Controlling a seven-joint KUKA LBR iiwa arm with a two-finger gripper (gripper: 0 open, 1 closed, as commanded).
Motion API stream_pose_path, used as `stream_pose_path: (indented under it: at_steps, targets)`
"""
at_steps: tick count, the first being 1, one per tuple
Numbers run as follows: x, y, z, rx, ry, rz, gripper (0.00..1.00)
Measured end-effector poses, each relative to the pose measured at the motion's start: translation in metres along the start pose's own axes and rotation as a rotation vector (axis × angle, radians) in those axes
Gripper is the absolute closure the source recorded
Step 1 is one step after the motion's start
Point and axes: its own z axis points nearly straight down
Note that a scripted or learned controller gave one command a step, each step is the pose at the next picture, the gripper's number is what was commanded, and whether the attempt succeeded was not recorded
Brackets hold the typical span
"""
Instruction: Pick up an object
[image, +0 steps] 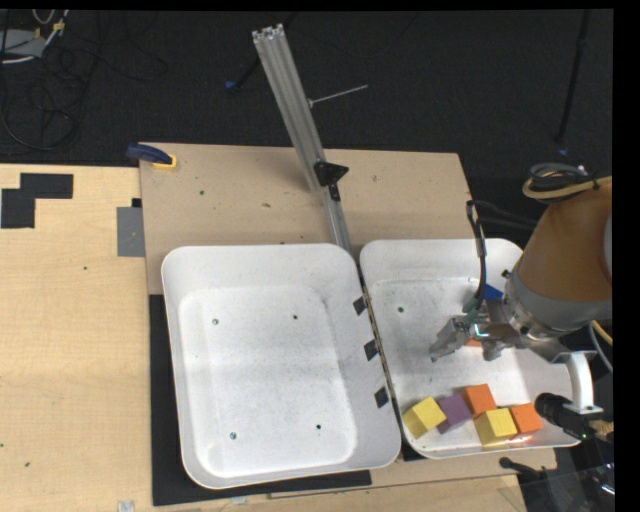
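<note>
Camera view: a wooden counter (250, 195) carries two white bins. The left bin (265, 360) is the bigger. My jaws (455, 338) hang over the right bin (420, 300), and I cannot tell whether they are spread or pressed together. Near that bin's front edge lie small blocks: yellow (425, 414), purple (455, 408), orange (480, 398). Nothing looks picked up yet; I judge the grasp remains.

No legible text or labels
</note>
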Motion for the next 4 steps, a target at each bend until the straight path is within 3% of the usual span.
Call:
stream_pose_path:
  at_steps: [1,3,4]
  targets:
    - [-0.002,0.001,-0.002,-0.006,-0.001,0.005,0.0]
    - [0.01,-0.008,0.098,0.002,0.001,0.002,0.0]
    - [0.009,-0.007,0.105,-0.007,0.0,0.006,0.0]
